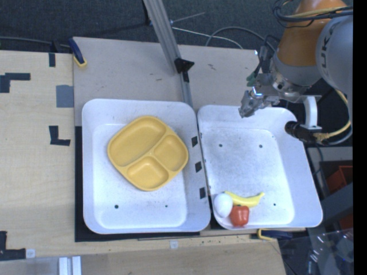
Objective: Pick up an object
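Bench [132,67] of pale board, bearing two shallow white bins side by side. Left bin [94,153]: holds one yellow plate [148,152] with three compartments, lying flat and turned at an angle, in the upper middle of the bin floor. Right bin [252,153]: speckled floor, with three small items bunched in its near left corner. Arm [321,33]: grey with an orange band, entering from the right, wrist over the far edge of the right bin. Metal post [163,27]: slanting up from the gap between the bins toward the top edge. Gripper [248,109]: pointing down above the far rim of the right bin, well apart from the three items, nothing seen between its fingers; whether it is open or closed cannot be told. Banana [248,199]: yellow, curved, lying above the other two. White ball [222,204]: round, touching the banana's left end. Red piece [240,215]: small, just beside the ball, below the banana.
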`<move>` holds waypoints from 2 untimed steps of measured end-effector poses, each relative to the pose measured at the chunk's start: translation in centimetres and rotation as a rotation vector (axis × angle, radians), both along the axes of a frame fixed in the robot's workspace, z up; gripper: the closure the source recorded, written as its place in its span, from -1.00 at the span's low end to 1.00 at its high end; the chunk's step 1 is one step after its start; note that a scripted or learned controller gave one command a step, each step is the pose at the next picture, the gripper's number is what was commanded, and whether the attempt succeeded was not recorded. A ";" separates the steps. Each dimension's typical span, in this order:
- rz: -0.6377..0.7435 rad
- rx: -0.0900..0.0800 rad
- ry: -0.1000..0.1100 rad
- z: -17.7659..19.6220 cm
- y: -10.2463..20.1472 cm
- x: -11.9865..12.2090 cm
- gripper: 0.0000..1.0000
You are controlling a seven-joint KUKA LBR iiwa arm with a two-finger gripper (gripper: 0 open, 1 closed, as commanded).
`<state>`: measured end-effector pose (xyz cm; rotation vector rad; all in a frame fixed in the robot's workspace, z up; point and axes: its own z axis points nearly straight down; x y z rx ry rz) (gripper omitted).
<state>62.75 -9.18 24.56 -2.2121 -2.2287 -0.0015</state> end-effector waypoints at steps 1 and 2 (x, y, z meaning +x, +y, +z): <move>-0.001 0.000 0.000 0.4 5.2 -1.5 1.00; -0.001 0.000 0.003 -1.3 10.5 -2.1 1.00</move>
